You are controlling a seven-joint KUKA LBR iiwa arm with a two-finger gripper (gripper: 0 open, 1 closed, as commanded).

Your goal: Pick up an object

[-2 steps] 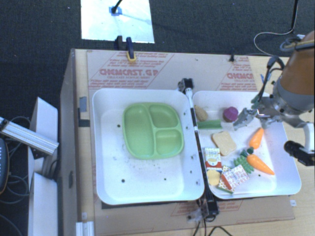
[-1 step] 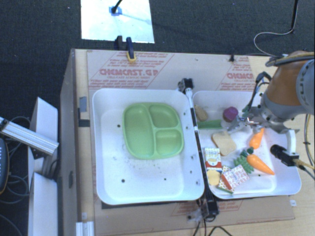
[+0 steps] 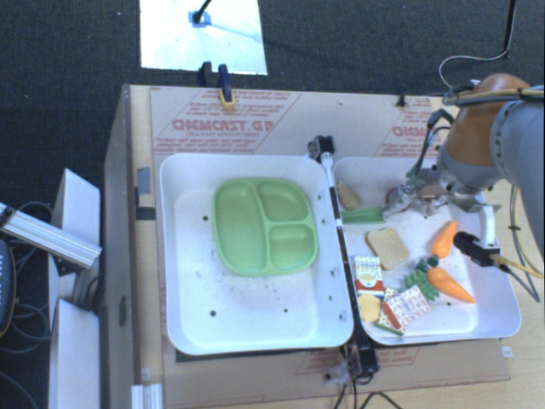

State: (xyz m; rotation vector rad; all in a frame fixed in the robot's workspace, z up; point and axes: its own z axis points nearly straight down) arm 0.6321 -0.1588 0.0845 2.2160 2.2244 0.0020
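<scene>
A green divided plate (image 3: pixel 262 226) lies in the left bin (image 3: pixel 192 318); the gripper (image 3: pixel 407 196) hangs over the right bin's (image 3: pixel 502 313) far edge, near a carrot (image 3: pixel 450 284) and toast (image 3: pixel 388 247).

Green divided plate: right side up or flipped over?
Right side up. The green plate lies flat in the left bin, its three compartments facing the camera.

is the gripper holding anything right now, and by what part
Cannot be told: the gripper sits low in the right bin near the green piece, its tip too blurred.

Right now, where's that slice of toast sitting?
The toast slice lies in the right bin, near its middle, just left of the carrots and above the small snack packets.
</scene>
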